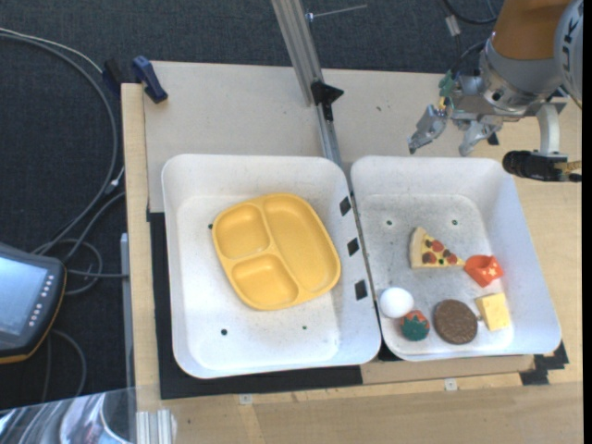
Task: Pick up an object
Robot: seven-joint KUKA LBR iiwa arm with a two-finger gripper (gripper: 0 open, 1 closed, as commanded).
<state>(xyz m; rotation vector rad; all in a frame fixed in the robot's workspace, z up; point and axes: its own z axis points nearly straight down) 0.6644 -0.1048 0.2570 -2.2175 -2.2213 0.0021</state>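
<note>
- No text, label, brand, number or sign can be read anywhere in the camera view
- The screen of the handheld panel at the left edge is lit, but whatever it shows is too small and blurred to read
- The small black tabs along the seam between the 2 bins carry no marking that can be made out
</note>
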